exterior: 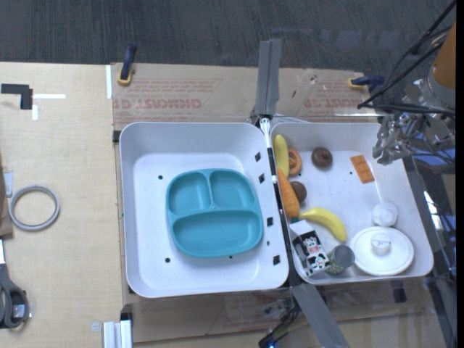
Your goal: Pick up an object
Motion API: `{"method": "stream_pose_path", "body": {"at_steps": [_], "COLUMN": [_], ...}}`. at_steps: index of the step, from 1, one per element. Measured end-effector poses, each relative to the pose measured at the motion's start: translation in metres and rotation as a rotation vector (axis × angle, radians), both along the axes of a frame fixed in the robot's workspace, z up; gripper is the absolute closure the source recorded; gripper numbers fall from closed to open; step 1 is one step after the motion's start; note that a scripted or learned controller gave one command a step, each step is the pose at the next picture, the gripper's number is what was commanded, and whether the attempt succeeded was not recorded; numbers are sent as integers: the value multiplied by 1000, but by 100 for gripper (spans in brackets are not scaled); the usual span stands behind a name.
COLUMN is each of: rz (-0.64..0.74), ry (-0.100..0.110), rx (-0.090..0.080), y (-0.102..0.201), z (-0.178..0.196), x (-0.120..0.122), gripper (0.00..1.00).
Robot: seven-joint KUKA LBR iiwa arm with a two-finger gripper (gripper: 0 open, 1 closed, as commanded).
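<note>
The right bin (pixel 406 194) holds several small items: a yellow banana (pixel 326 221), a second banana (pixel 280 153) along the left wall, an orange carrot (pixel 288 196), a brown doughnut (pixel 321 158), an orange block (pixel 362 168), a white plate (pixel 382 251), a white cap (pixel 384 214) and a small carton (pixel 310 252). My gripper (pixel 389 149) hangs over the bin's upper right edge, right of the orange block, with nothing seen between its fingers. I cannot make out how far apart the fingers stand.
The left bin (pixel 138 194) holds a teal divided plate (pixel 214 213). A grey tape ring (pixel 32 207) and scissors (pixel 13 304) lie on the bench at left. A grey divider bar (pixel 267 78) stands between the bins at the back.
</note>
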State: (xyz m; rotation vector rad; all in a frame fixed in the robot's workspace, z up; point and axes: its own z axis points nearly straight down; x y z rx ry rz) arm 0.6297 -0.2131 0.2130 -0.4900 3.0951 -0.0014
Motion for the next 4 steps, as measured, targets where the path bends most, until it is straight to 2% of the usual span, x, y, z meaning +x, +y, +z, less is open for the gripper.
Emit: {"method": "stream_pose_path", "body": {"at_steps": [1,2,3,4], "rz": [213,215,141,168], "ry": [5,5,6,2], "rx": [0,3,1,-1], "y": [11,14,97,121], "z": [-101,-101,-121,-120], "x": [-45,-44,-113,-41], "gripper": [100,0,0,0]}}
